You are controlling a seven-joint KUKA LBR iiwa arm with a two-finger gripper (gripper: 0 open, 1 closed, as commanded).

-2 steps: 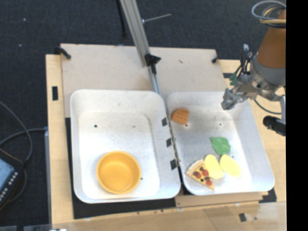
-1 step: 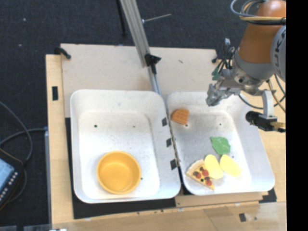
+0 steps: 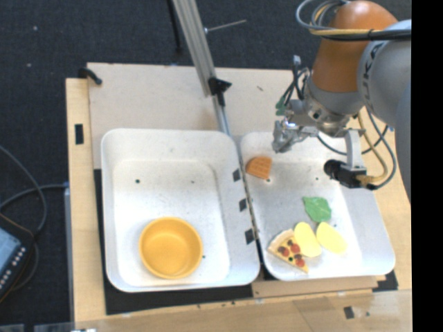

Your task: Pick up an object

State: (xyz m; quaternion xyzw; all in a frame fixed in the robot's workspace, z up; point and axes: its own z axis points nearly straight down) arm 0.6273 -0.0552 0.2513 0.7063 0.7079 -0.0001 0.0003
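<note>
My gripper (image 3: 284, 138) hangs over the far left corner of the right bin (image 3: 360, 213), just up and right of a small orange-brown bread-like piece (image 3: 259, 167). Nothing shows between its fingers. A green leaf-shaped piece (image 3: 318, 207) lies mid-bin. Two yellow pieces (image 3: 331, 238) and a pizza slice (image 3: 287, 250) lie near the front edge. A yellow bowl (image 3: 171, 247) sits in the front of the left bin (image 3: 131, 171).
A slanted metal pole (image 3: 201, 50) rises from the back of the bench between the bins. A black clamp and cables (image 3: 353, 173) hang by the arm's wrist over the right bin's far right side.
</note>
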